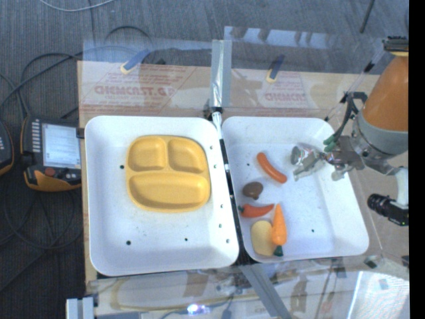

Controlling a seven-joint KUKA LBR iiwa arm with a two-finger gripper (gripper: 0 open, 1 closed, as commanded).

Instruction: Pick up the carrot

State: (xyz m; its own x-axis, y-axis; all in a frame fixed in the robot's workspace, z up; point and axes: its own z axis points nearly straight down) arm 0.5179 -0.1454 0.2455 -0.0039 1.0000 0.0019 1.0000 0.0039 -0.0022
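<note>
The carrot [279, 226] is orange with a dark green stub at its near end. It lies in the right bin [332, 231] near the front edge, resting partly on a pale yellow piece [261, 236]. My gripper [302, 161] hangs over the right bin's upper middle, up and to the right of the carrot and well apart from it. Nothing is visible between its metal fingers.
In the right bin also lie an orange-red sausage [271, 167], a brown mushroom-like piece [252, 190] and a red chili-like piece [256, 211]. The left bin [106, 244] holds a yellow divided tray [168, 172]. A pendant [52, 153] lies on the floor at left.
</note>
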